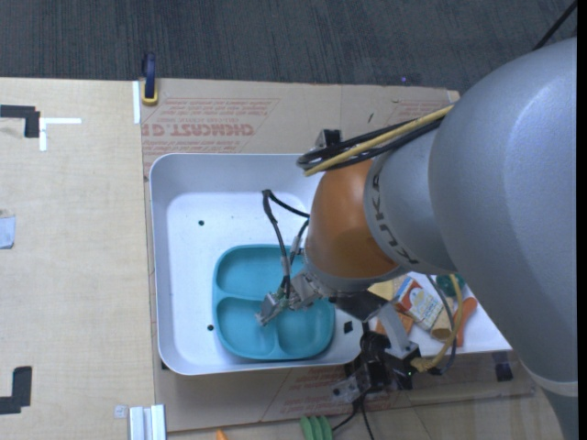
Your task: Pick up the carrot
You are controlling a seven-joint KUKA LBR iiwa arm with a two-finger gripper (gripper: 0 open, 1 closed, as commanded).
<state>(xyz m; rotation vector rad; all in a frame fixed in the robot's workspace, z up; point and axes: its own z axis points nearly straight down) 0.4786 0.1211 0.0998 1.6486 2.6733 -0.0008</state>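
Tabletop [73,291] of pale wood fills the left side, with cardboard laid under a shallow white bin [179,246]. Inside that bin, toward its near right corner, lies a teal divided plate [243,282] with three compartments. Directly over the plate's right half hangs the gripper [272,307], its metal tips low above the plate's compartments; whether they are spread or closed I cannot tell, and nothing shows between them. To the right of the plate rises the grey arm [495,181] with its orange band [344,218]. Further right of the plate, in the neighbouring bin beside a colourful packet [420,305], a carrot [465,317] peeks out at the arm's edge
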